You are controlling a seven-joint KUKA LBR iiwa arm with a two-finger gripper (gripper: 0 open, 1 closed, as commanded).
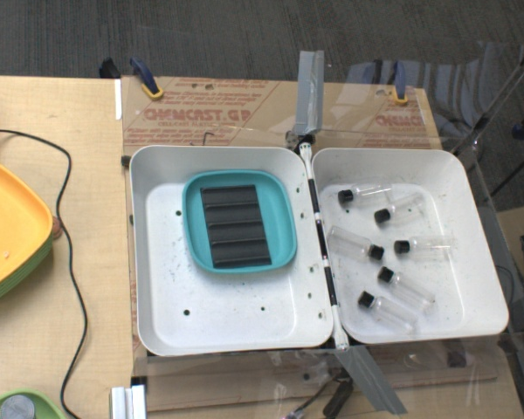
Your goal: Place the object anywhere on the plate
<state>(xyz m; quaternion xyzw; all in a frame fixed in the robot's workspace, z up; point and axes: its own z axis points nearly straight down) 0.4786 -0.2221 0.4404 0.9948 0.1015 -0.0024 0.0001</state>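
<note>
You have the pale wooden bench (52,129) running across the view, carrying two shallow white bins that sit side by side with their inner edges touching. A brown printed cardboard sheet (210,112) lies behind them, pinned at its left corner by a blue and yellow clamp (146,78).

The left bin (144,260) holds the teal plate (284,225), set in the bin's upper half, with a black ridged insert (236,225) lying flat in its well. At the bench's far left edge you can see a stack of yellow dishes (9,234), cut off by the frame.

The right bin (485,260) holds the task's things: six clear tubes with black caps (382,216), all lying on their sides, scattered loosely across the bin floor, well apart from the plate. None is on the plate.

You cannot tell the state of the end effector from this view.
</note>
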